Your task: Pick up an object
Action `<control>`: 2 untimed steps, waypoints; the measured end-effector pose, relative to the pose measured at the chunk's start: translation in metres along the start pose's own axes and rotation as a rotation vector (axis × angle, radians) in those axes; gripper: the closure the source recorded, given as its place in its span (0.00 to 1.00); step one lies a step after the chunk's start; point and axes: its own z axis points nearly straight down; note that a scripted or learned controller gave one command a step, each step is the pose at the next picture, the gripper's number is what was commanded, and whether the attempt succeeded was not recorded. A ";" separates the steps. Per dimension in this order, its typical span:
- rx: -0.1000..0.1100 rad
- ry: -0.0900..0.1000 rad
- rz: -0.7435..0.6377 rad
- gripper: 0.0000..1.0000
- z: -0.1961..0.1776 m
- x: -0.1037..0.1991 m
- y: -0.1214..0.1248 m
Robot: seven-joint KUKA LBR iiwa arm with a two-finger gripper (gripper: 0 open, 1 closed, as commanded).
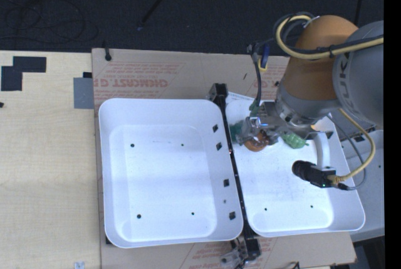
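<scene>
The arm is reaching into the right bin, gripper hanging low over a brown object, a green one lying just beside it.

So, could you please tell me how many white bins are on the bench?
2: the left bin, and the right bin beside it, partly covered by the arm.
</scene>
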 end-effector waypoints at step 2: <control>0.005 -0.005 0.003 1.00 -0.090 0.028 0.044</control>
